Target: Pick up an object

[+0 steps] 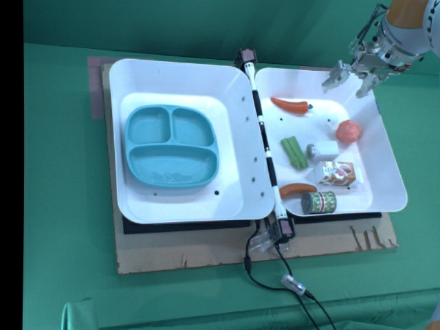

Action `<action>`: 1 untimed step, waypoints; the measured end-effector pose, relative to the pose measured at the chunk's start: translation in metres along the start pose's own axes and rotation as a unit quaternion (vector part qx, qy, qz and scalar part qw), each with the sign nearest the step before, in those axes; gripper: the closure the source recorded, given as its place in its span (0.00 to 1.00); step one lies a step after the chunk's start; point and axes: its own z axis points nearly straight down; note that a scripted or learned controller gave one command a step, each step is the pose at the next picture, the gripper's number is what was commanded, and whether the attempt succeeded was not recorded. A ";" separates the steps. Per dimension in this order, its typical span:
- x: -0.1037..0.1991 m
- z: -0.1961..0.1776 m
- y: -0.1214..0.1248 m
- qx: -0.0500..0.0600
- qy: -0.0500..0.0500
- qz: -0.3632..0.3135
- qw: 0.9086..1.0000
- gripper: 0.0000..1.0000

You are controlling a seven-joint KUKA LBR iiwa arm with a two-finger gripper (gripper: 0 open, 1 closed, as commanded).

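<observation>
Nearest the camera, black cables point(289, 280) are seen trailing across the green bench point(62, 184) from the divider point(265, 143) that separates the two bins. A brown cardboard sheet point(192, 253) is noted beneath both bins.

In the left bin point(137, 74) a blue sectioned plate point(170, 146) is observed, lying flat with its three compartments facing up.

In the right bin point(385, 177) the objects are recorded from the near edge back. A small green can point(318, 202) is lying on its side close to the near rim, with an orange sausage point(297, 190) just beside it on the divider side. A small printed carton point(338, 174) is lying just behind the can. A small white and grey item point(322, 150) is found near the middle, between a bundle of green stalks point(294, 152) and a red ball point(348, 131); what it is cannot be told. A red chilli pepper point(290, 104) is lying toward the far rim, well apart from the rest.

Farthest back, the end effector point(352, 75) is seen above the far right corner of the right bin, with the orange band of the arm point(412, 12) above it. Its fingers point(335, 76) are spread apart and nothing is seen between them. No object in the bin is touched by it
</observation>
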 end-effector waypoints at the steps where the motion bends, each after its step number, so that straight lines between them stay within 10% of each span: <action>1: 0.001 0.082 -0.056 -0.002 0.001 -0.001 1.000 0.00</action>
